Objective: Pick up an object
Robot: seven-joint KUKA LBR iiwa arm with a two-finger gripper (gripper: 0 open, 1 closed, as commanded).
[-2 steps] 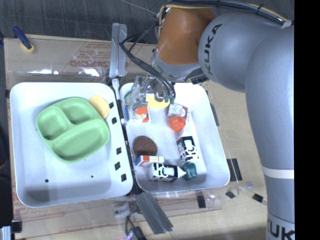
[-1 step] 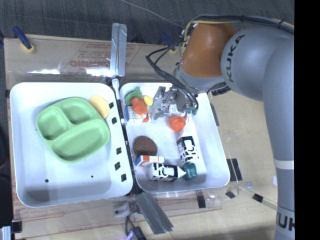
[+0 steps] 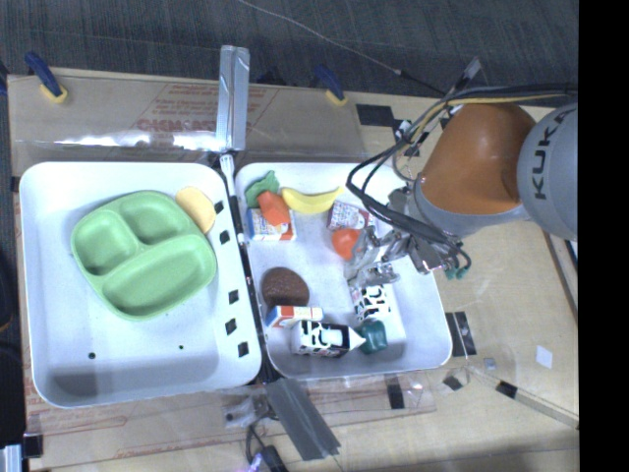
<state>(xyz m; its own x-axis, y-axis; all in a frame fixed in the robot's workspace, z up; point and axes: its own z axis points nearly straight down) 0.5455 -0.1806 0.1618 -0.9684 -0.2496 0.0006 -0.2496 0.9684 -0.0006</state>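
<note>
Desk (image 3: 550, 293): tan surface bearing two shallow white bins side by side. Left bin (image 3: 49, 342): holds a green divided plate (image 3: 142, 252), set at a slant with its long axis running from upper left to lower right, and a yellow lump (image 3: 197, 207) touching the plate's upper right corner, against the wall nearest the other bin. Right bin (image 3: 428, 313): holds a scatter of small toy foods. Along its far side, a carrot (image 3: 270, 206) with a green top beside a banana (image 3: 310, 201), the banana lying roughly left to right with its curve bowed toward the bin's middle. Just below the carrot, a small carton (image 3: 269, 225) with red and blue print. Right of the banana, a small printed packet (image 3: 346, 214), and just below it an orange piece (image 3: 345, 242). Near the middle left, a round brown cookie (image 3: 285, 285). Below that, a flat box (image 3: 295, 315) with an orange end, long axis left to right. At the near edge, a cow-print carton (image 3: 322, 337) lying on its side, long axis left to right; a second cow-print carton (image 3: 373, 305) stands just right of it and higher, with a teal piece (image 3: 374, 337) touching its lower side. Arm (image 3: 486, 165): grey with an orange band, reaching in from the right. Claw (image 3: 376, 262): over the right bin, just above the second cow-print carton and right of the orange piece; whether its tips are spread or pressed together cannot be told, and nothing is visibly pinched.
</note>
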